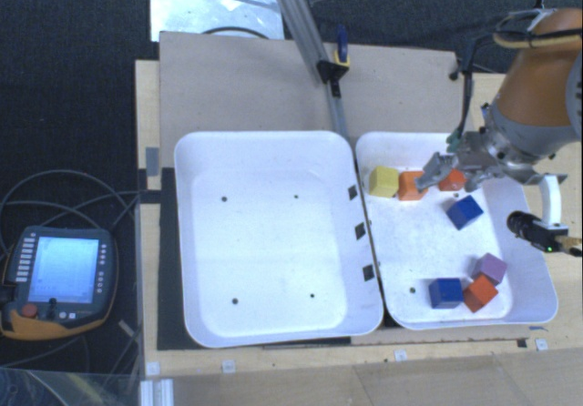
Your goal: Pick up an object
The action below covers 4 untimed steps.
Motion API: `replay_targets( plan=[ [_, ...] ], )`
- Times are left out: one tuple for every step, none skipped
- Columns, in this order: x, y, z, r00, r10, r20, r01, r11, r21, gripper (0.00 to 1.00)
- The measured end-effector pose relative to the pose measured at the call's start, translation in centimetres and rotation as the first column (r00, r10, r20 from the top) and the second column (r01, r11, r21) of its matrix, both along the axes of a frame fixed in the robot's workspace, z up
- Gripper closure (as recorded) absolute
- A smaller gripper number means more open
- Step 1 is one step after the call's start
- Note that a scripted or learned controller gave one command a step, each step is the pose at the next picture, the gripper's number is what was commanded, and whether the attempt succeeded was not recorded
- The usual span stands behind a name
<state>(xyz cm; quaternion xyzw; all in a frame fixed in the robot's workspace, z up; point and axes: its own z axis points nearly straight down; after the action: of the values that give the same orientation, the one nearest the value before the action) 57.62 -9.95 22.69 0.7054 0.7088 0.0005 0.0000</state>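
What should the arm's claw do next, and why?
Probably lower a little onto the orange block. The gripper sits right over it in the right bin, beside the yellow block, and nothing looks lifted yet.

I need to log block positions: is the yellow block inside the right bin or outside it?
Inside. The yellow block lies on the floor of the right bin, near its upper left corner, beside an orange block.

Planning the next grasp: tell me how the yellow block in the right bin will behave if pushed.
The yellow cube-shaped block has flat faces, so it should slide, not roll. It looks rigid and probably light. It touches an orange block, which it would likely nudge.
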Motion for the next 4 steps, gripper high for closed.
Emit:
replay_targets(
  plan=[
    [0.0,0.0,0.0,1.0,-0.001,0.001,0.001,1.0,0.0,0.0],
    [0.1,-0.1,-6.2,1.0,-0.002,-0.006,0.002,1.0,0.0,0.0],
    [0.1,0.1,-10.4,1.0,-0.002,-0.004,0.002,1.0,0.0,0.0],
    [0.1,0.1,-13.8,1.0,-0.002,-0.003,0.002,1.0,0.0,0.0]
  ],
)
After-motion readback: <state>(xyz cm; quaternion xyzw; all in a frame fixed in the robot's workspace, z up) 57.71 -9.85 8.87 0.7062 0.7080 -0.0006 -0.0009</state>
